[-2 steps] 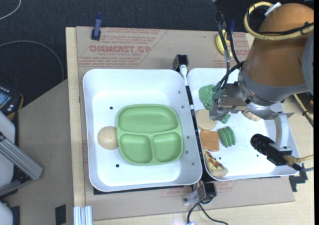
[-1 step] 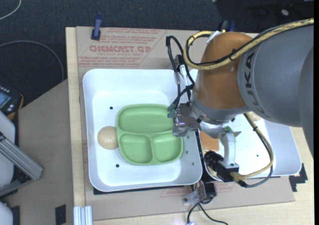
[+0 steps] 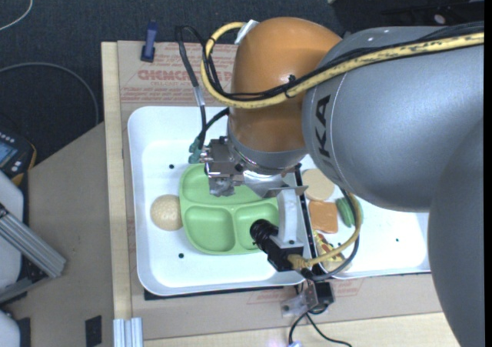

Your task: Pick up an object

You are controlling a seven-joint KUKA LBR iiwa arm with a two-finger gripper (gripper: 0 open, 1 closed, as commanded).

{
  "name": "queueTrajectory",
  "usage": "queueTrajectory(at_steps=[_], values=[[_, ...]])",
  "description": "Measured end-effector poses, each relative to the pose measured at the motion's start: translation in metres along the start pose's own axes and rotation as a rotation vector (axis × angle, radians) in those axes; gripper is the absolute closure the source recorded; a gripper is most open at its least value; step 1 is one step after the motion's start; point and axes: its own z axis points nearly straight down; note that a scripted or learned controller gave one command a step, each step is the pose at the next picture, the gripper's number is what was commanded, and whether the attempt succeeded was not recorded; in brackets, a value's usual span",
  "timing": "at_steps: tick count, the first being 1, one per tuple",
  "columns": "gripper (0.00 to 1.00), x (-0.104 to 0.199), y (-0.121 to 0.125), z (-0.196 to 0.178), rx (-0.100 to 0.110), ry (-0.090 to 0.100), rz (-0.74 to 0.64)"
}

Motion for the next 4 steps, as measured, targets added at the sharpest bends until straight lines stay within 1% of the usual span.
queueTrajectory(at_steps=[1,2,3,4], values=[[1.0,-0.054,0.037,-0.221,-0.016,-0.001,0.015],[1.0,-0.032,0.08,-0.099,0.018,-0.01,0.014],[1.0,-0.071,0.096,-0.029,0.015,-0.009,0.019],[1.0,-0.053,0.036,-0.074,0.008,-0.004,0.01]])
